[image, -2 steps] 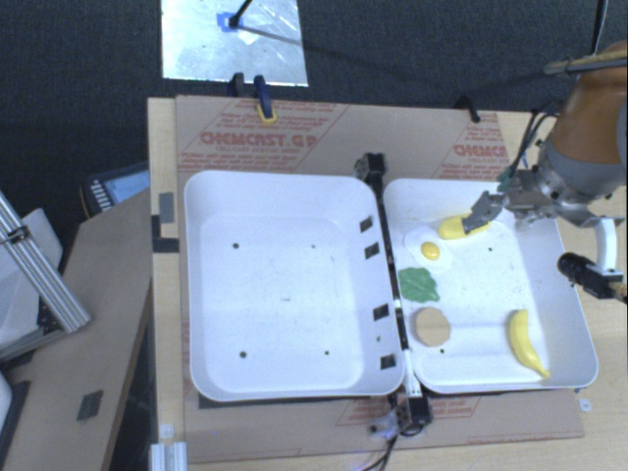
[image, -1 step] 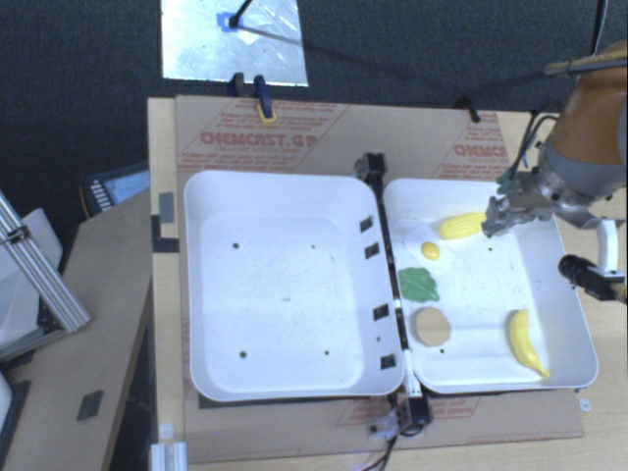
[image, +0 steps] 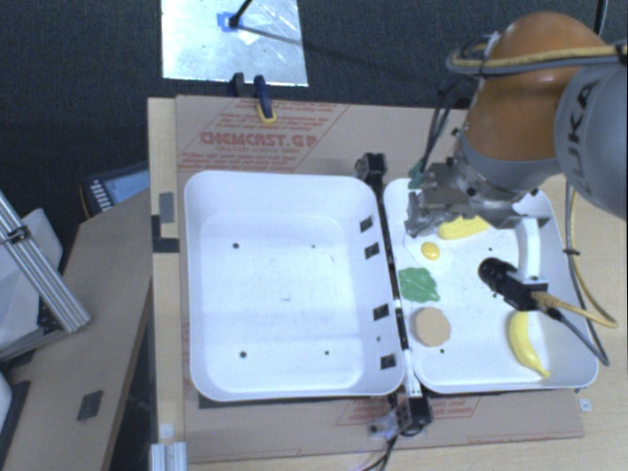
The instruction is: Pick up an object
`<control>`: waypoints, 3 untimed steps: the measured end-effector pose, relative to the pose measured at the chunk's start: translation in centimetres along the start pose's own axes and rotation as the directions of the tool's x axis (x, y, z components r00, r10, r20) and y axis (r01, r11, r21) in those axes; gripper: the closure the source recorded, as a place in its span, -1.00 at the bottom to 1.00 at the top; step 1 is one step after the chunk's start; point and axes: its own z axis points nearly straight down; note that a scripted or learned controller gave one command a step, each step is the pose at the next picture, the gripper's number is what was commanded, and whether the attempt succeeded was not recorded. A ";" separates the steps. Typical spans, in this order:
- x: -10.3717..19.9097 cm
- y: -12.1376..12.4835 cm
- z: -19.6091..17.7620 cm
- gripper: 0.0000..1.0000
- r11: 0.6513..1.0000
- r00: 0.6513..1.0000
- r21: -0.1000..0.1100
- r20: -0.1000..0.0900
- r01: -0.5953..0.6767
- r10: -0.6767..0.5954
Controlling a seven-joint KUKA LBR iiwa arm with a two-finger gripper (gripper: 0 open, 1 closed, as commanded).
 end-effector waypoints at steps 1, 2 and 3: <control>5.8 -1.8 -7.0 1.00 1.000 1.000 -0.001 0.003 -0.008 0.008; 11.3 -4.4 -20.5 1.00 1.000 1.000 -0.009 0.000 -0.009 0.009; 10.9 -4.2 -20.8 1.00 1.000 1.000 0.003 0.006 -0.012 0.012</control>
